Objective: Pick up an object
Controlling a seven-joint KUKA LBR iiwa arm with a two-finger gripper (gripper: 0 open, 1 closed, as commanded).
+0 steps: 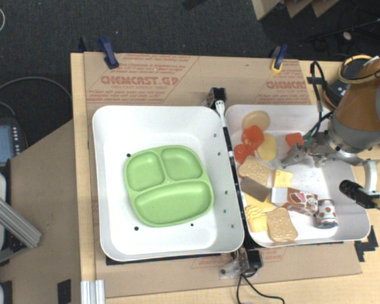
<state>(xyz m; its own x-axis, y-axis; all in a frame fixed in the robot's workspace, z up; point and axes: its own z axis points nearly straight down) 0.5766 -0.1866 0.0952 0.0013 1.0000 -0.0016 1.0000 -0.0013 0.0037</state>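
Just left of gripper (296, 155): red block (294, 139).

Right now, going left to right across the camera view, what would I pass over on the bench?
Left bin → green divided plate → clips on the seam between the bins → right bin with its pile of toy food → gripper → arm with the orange band.

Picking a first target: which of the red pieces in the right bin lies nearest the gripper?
The small red block, apart from the rest, just left of the gripper. The other two red pieces lie further left, near the bin's divider side.
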